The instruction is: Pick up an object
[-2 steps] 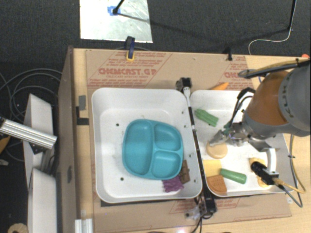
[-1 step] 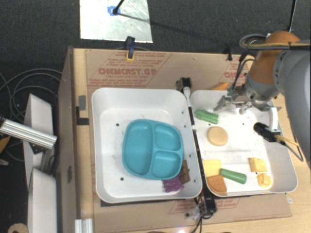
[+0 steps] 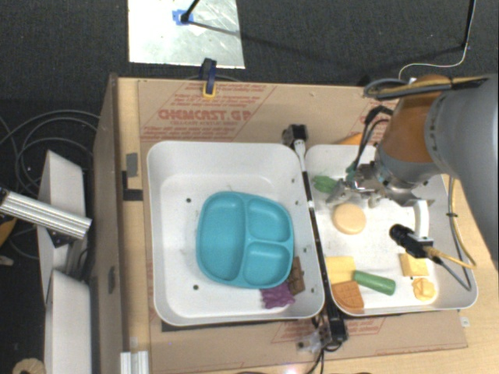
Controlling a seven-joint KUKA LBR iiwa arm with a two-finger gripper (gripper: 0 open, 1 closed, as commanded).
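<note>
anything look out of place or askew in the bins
Mostly tidy, but the turquoise divided plastic plate in the left white bin sits turned at an angle to the bin walls, and a small purple toy piece is tucked against its lower edge beside a brown one.

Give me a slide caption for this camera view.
Gripper hovers above a cream disc in the right bin; blue tray lies left.

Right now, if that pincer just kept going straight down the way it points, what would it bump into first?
Most likely the round cream-colored piece, which lies right under the pincer in the right bin. A green piece sits just beside it toward the divider. Depth is hard to judge from above, so this is a guess.
</note>
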